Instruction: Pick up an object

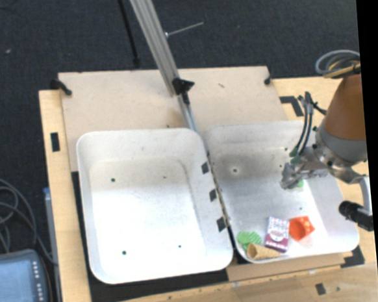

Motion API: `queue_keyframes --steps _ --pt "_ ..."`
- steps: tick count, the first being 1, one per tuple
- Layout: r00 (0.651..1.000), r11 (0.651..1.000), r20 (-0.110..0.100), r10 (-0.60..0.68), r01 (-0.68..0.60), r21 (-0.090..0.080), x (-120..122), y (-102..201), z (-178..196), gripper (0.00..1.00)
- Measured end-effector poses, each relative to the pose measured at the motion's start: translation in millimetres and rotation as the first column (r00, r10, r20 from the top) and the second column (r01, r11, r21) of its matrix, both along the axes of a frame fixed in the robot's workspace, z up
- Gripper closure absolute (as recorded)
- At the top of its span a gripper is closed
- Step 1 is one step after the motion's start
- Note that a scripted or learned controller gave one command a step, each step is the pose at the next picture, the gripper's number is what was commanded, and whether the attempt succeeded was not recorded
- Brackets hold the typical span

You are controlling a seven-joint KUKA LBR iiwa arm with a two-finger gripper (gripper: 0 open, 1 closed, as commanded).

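The grey arm with its orange band (345,112) reaches in from the right over the right-hand shallow white plastic bin (254,145), and its metal two-finger gripper (293,178) hangs low above the middle-right part of that bin's floor. Whether the jaws are spread or pressed together cannot be told, since the gripper's tip is small and blurred; a small green patch (300,184) shows just beside it, too small to tell what it is. Nothing can be seen held in the jaws. The loose objects lie clustered in the near right corner of the same bin, well nearer than the jaws and apart from them: an orange-red block-shaped toy (300,227) sits almost straight on the near side of the gripper, a small purple and white printed packet (277,232) lies touching or just left of it, a tan cone-shaped piece (262,251) rests against the bin's near rim, and a flat green ribbed piece (248,238) lies furthest left of the group, by the tan piece. The left-hand shallow white plastic bin (147,202) sits just beside the right one on the light wooden tabletop (126,100), and a slanted aluminium rail (157,42) rises from the far side between the two bins.
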State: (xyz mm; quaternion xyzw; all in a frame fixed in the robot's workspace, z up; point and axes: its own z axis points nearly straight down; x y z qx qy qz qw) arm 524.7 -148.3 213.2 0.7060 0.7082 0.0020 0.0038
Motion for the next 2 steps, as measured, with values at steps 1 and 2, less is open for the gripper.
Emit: queue_keyframes --steps 1,2 --pt "1.000 1.000 -0.003 0.001 -0.001 0.001 1.7 -0.9 26.4 1.00" --pt "1.000 1.000 -0.005 0.004 -0.004 0.003 23.0 44.9 36.5 1.00"
